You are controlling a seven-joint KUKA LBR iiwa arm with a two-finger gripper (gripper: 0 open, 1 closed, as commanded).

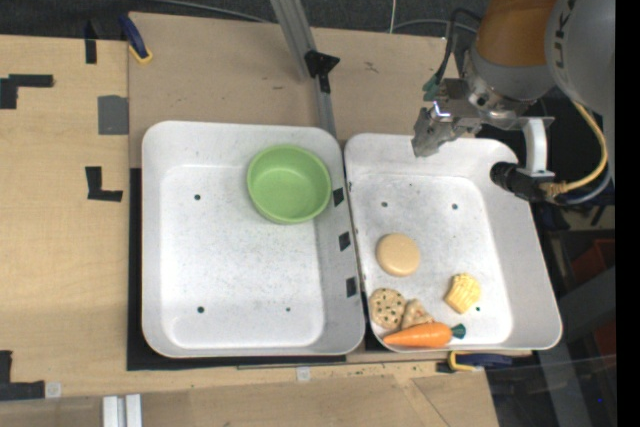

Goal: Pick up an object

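The round tan biscuit (399,254) is lying flat mid-floor in the right bin (520,315), apart from the carrot (420,336). It is probably light, rigid and smooth; grip across its rim. The hand (432,132) is hovering over the bin's far edge; its grip state cannot be determined.

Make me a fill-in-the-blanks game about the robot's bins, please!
1. The green bowl sits in the ___ bin.
2. The carrot is colored ___.
3. The gripper hovers over the right bin's ___ edge.
4. The round cookie lies just ___ the carrot.

Missing words: left; orange; far; above
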